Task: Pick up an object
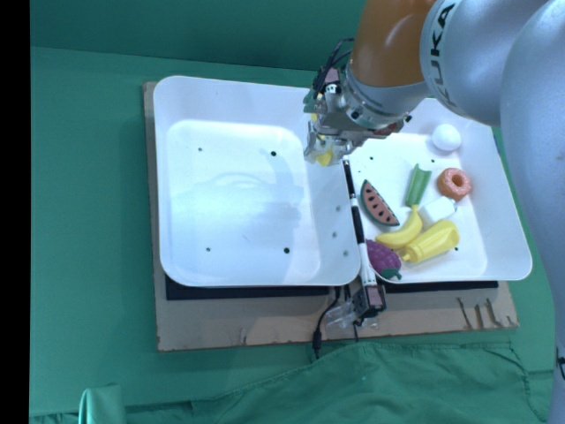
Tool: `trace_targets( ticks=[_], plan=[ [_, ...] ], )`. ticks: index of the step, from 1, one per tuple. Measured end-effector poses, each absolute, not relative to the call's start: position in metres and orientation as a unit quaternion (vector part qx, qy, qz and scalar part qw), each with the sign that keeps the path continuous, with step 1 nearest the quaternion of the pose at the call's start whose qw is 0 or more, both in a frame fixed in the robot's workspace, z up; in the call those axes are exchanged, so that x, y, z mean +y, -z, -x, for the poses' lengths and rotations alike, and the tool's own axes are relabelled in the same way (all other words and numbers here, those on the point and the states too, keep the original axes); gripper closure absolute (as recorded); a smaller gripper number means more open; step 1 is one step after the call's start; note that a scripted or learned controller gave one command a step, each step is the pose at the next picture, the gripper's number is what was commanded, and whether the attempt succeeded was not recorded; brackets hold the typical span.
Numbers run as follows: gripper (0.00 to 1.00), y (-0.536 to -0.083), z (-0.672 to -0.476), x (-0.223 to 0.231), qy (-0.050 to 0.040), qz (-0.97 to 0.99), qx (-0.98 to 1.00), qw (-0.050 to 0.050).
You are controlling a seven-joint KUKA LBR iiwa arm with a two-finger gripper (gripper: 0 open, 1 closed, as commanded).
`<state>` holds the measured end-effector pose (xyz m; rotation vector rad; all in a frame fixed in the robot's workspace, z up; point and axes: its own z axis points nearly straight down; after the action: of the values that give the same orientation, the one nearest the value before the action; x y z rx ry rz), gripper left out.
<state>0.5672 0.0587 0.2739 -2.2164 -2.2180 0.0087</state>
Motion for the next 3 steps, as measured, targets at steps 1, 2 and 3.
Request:
trace_targets(
  ticks=[1, 2, 3],
  plan=[
    [1.00, -0.350, -0.619, 0.055, 0.0052, 0.707, -0.707, -0.005],
    [1.00, -0.437, -0.598, 0.074, 0.0064, 0.707, -0.707, -0.004],
    [1.00, -0.422, -0.576, 0.067, 0.0003, 0.709, -0.705, 0.000]
  ],
)
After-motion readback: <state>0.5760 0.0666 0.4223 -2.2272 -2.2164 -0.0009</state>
